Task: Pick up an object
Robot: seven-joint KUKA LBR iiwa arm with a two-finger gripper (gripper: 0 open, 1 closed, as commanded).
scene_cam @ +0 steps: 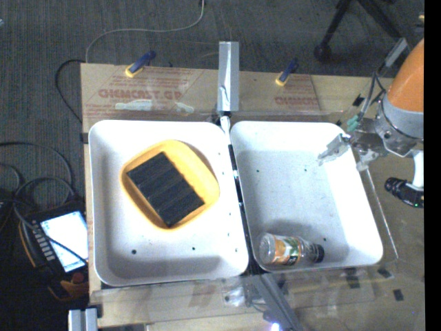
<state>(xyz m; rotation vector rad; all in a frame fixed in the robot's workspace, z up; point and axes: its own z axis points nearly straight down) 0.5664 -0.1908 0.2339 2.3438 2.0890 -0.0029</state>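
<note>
Right now the gripper (342, 145) hangs over the far right edge of the right bin (303, 185), with nothing between its fingers; they look slightly spread, though the view is too small and blurred to be sure. Two things are on offer. A bottle (290, 249) lies on its side against the near wall of the right bin, close to the near left corner, its dark cap pointing right. In the left bin (110, 254) rests a yellow dish (171, 183) carrying a black ridged block (166, 189), well apart from the arm. The bottle is probably the easier target, since it shares the bin the gripper is already above. To take it well, I would travel toward the near wall before descending, turn the wrist so the fingers straddle the bottle across its width and not along its length, and aim for the labelled middle of the body. The wall touching it is the main risk: one finger may have no room to slip between bottle and rim, and a round body can roll away when nudged. Closing gently and lifting straight up should limit slipping.
</note>
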